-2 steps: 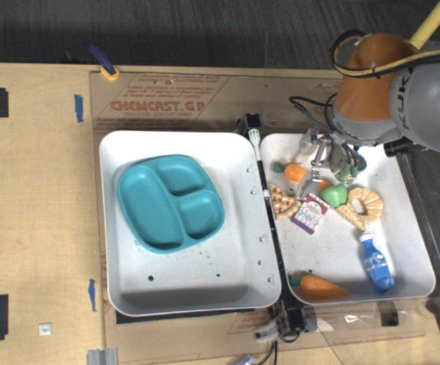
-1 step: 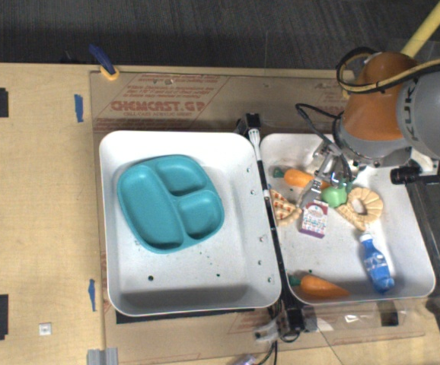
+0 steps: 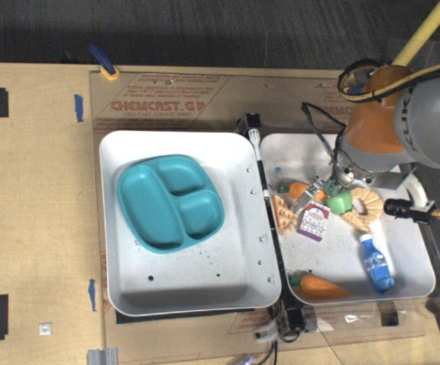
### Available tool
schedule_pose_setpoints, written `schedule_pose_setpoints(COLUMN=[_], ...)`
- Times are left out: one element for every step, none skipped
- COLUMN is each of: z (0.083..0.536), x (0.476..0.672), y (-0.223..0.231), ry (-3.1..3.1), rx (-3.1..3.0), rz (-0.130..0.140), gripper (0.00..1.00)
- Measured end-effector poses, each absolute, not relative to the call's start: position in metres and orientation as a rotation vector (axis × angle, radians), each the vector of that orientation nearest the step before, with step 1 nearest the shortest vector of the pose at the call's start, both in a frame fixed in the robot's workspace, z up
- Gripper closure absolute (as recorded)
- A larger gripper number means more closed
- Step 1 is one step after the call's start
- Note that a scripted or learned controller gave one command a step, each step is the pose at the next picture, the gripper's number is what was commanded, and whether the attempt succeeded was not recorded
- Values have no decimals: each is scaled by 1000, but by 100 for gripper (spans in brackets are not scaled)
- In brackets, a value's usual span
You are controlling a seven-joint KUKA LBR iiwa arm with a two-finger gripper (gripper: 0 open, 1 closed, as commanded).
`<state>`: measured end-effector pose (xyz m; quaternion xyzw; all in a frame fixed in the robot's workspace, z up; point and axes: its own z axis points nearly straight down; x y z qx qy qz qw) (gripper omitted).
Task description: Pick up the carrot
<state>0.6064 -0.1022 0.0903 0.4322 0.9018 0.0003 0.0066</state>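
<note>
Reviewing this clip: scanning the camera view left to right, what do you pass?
Teal divided plate in the left bin → carrot at the right bin's near edge → blue bottle.

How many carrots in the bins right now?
1 clear carrot, lying at the near edge of the right bin, left corner. A smaller orange item sits in the clutter by the gripper; too small to tell if it's another. Some may be hidden under the arm.

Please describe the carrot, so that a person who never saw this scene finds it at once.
Look in the right white bin, at its near edge by the left corner. The carrot lies there alone: long, orange, tapered, with a green end, apart from the cluster under the hand.
</note>
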Motion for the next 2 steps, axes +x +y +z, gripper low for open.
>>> schedule_pose_setpoints(z=[103,191], x=[609,610], y=[-101,-28], ry=[2817,2816], rx=[1344,1357], rz=[6,-11], gripper=[100,100])
